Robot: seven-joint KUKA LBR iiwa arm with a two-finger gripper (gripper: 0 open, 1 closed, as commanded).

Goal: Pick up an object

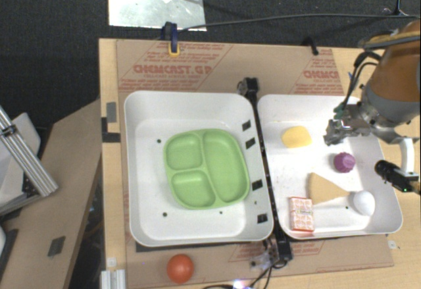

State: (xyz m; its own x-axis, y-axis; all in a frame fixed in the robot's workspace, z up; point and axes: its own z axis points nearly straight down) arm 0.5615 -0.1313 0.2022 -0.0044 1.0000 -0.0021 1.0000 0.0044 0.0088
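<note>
The right bin (279, 110) holds a yellow lump (297, 136), a small purple object (344, 162), a tan wedge (323, 187), a white egg-shaped object (362, 202) and a small red-and-white box (301, 214). My gripper (337, 133) hangs over the right bin's far right part, just above the purple object and to the right of the yellow lump. Nothing shows between its fingers. The arm's grey and orange body (396, 77) rises behind it.
A green divided plate (205, 168) lies in the left bin (141, 116). An orange ball (180, 268) rests on the bench in front of the left bin. A black divider with clips (256, 149) runs between the bins.
</note>
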